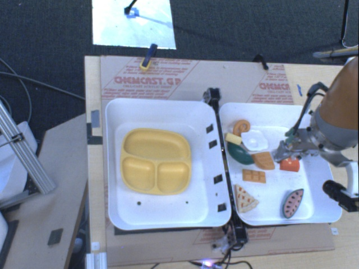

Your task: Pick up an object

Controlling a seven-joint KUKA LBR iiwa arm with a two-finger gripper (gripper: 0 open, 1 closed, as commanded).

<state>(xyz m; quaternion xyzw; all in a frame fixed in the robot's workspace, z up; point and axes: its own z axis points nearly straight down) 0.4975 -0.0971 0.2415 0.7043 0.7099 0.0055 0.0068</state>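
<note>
The right bin [320, 206] holds several toy foods. Among them are a brown pretzel [242, 127], a white cup [254, 140], a dark green piece [240, 154], an orange bread piece [263, 161] and a red-orange block [289, 165]. Nearer the front lie a waffle [253, 176], a pizza slice [245, 198] and a watermelon slice [293, 203]. My gripper [284, 151] hangs low over the bin's middle, between the bread piece and the red-orange block, just above both. The arm's body hides the bin's right part.
The left bin [162, 108] carries a yellow divided plate [156, 161]. A black hinge strip [220, 156] runs between the bins. A dark fixture [338, 195] juts over the right bin's front right corner. Metal rails [25, 156] stand at the far left.
</note>
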